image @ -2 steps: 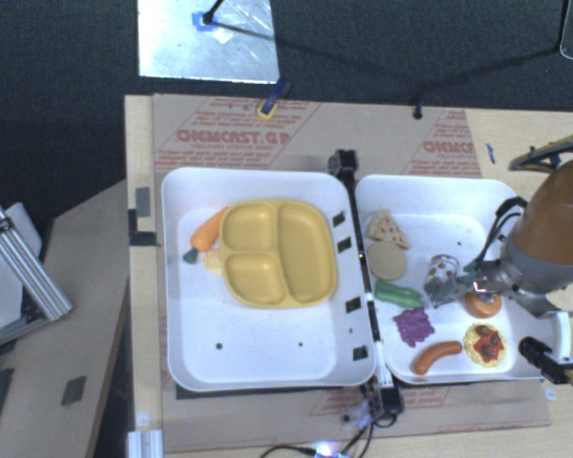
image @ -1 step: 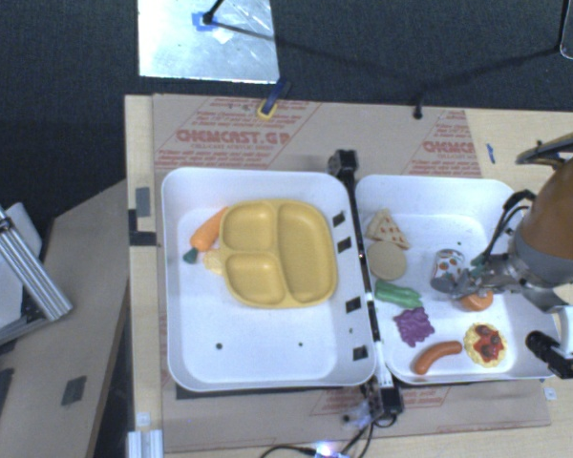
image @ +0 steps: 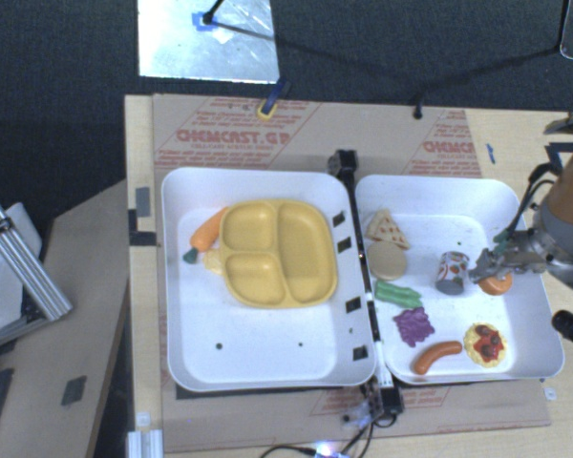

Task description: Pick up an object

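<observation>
Nearest the camera: sausage (image: 435,356) and small pizza round (image: 485,343), both at the front edge of the right bin (image: 530,219), below and slightly left of the gripper (image: 489,267).

Gripper sits low over the right half of the right bin, arm entering from the right. Whether it is spread or closed cannot be told; the tip is too small and dark against the bin floor. An orange piece (image: 498,283) lies directly under or against the tip, partly covered by it. Contact or grasp cannot be confirmed.

Grey can (image: 451,272) stands just left of the gripper, close but apparently apart. Further left: a beige flat piece (image: 388,260), with a pizza slice (image: 386,227) above it. Green pod (image: 398,294) and purple grape cluster (image: 414,325) lie left and below the gripper, between can and sausage.

Left bin (image: 186,351), well apart to the left: yellow divided plate (image: 272,253), carrot (image: 207,229) touching the plate's far-left rim.
</observation>
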Controlling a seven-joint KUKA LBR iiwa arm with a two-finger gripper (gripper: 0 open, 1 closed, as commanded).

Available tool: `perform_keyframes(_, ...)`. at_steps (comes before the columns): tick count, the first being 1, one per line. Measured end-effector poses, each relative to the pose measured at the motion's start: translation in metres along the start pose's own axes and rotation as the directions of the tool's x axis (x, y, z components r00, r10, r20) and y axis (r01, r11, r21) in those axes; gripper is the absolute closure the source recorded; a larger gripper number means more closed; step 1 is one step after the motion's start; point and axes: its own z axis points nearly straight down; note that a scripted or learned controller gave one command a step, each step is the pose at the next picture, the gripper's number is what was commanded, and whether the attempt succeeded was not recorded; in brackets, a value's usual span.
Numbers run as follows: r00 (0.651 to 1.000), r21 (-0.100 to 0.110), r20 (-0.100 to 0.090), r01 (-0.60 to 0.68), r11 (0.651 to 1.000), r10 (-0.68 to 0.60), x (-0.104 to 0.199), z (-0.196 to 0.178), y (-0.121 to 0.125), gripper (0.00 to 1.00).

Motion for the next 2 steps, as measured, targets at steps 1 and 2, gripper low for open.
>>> perform_keyframes(1,1.000,0.000,0.000,0.000,1.000,0.000,-0.001,-0.054,0.002,1.00)
perform_keyframes(2,1.000,0.001,-0.002,0.004,1.000,-0.004,0.031,-0.062,0.050,1.00)
